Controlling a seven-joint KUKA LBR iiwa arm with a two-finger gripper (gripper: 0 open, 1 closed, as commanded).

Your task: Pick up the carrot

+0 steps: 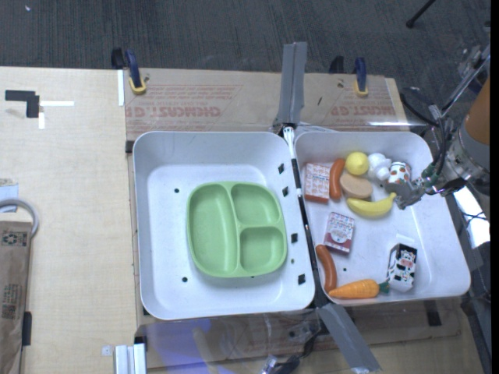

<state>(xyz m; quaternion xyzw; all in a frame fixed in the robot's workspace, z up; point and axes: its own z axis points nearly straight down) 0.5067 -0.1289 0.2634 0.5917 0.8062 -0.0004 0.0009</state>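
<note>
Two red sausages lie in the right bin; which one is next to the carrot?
The red sausage at the bin's near-left edge, just left of the orange carrot. The other red sausage lies farther back, beside the red-and-white carton.

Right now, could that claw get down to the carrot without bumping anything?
Probably yes. The carrot lies uncovered at the right bin's near edge, though a sausage and cow toy sit close. The claw hovers near the banana.

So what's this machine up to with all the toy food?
A grey robot arm reaches in from the right, meant to pick up the orange toy carrot. The carrot lies untouched at the near edge of the right white bin, beside a red sausage. The end effector is at the far side of that bin, near the yellow banana. The left white bin holds a green divided plate.
</note>
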